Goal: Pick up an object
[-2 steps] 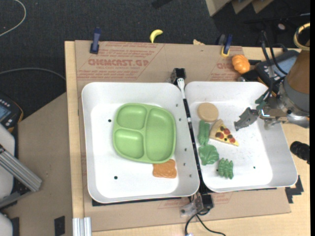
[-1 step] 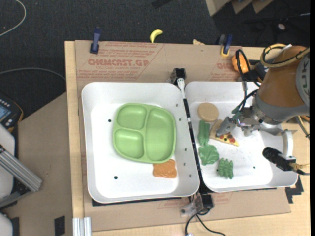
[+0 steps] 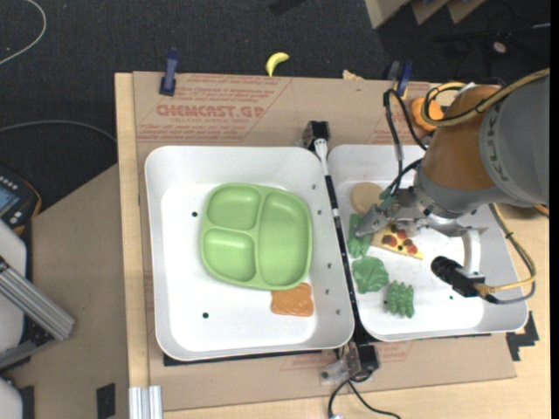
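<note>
Gripper (image 3: 389,219) of mine is down low in the right bin (image 3: 502,317), over the pizza slice (image 3: 397,242), and I cannot tell how it is set or if it has anything. Going from near to far, I see a small green toy (image 3: 401,298), then a leafy green toy (image 3: 369,274), then the pizza slice, then a tan round thing (image 3: 366,196). I think the pizza slice is light, stiff and flat, so I would pinch it by its thin edges. On the left, a green plate (image 3: 258,236) and an orange piece (image 3: 293,301) lie in the left bin (image 3: 175,321).
</note>
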Controlling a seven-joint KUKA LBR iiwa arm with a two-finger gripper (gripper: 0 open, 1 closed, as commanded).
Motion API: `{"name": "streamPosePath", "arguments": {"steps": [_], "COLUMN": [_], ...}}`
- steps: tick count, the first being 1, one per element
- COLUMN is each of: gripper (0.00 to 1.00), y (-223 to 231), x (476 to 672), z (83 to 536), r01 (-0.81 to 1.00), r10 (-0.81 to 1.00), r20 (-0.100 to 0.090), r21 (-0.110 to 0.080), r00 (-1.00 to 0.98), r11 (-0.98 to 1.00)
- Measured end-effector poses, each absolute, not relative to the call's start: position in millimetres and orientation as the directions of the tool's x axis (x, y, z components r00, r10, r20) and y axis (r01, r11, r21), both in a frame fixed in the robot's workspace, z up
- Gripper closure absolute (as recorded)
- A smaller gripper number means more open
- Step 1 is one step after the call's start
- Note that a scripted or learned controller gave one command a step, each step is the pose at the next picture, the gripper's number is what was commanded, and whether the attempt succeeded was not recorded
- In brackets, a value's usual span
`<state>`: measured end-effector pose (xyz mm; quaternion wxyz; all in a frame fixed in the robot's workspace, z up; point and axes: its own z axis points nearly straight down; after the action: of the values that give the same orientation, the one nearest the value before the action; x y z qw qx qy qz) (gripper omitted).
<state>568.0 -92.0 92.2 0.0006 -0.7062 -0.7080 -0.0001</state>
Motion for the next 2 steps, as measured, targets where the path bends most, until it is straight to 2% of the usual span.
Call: {"name": "streamPosePath", "arguments": {"steps": [1,2], "gripper": [0.00,0.00], "y": [-95.7,-137.8], "x": [580.4,646.7], "z": [88.6,88.2], "r01": [1.000,1.000], "r10": [1.000,1.000], "r20": [0.000,-0.003], "r21": [0.007,0.010], "r00": [0.000,-0.002], "r11": [0.000,0.002]}}
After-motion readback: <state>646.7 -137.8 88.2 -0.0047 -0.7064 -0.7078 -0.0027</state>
